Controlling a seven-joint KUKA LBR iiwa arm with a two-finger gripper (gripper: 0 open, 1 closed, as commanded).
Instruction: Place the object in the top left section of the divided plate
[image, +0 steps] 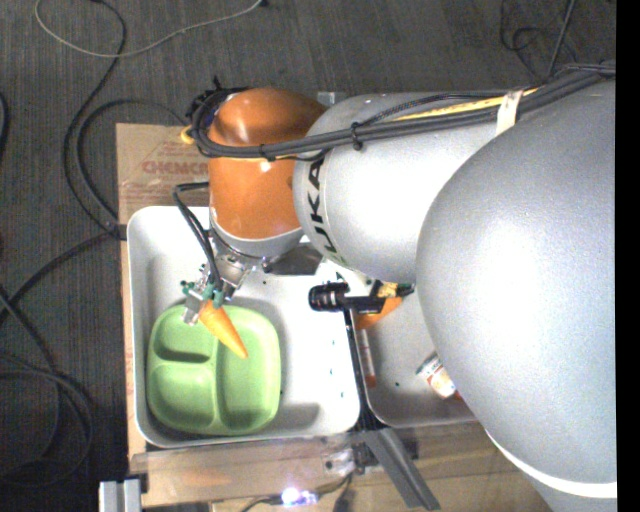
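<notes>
Fingers: two slim tips are seen at the gripper (207, 297), pinched on the thick end of the carrot (224, 329); the gap between them is too small to be judged further.
Carrot: an orange toy carrot is held by its stubby top, its point slanting down toward the near right, over the plate.
Carrot's place: the body is seen above the ridge between the far-left section and the large right section of the divided plate (214, 372); whether it touches the plate or hangs just above it cannot be told.
Plate: a green plate with three sections is laid in the left bin (145, 240), toward its near-left corner.
Wrist and arm: the orange band (255, 170) is seen on the far side of the gripper, and the grey arm fills the right of the scene, covering most of the right bin (395, 395).
Other things: a small white and orange item (437, 377) is lying in the right bin.
Step in hand: the carrying is judged nearly done, the release not yet made.
Next move: a small shift to the left is called for, so that the whole carrot is brought over the far-left section, then a lowering and a parting of the fingers.
</notes>
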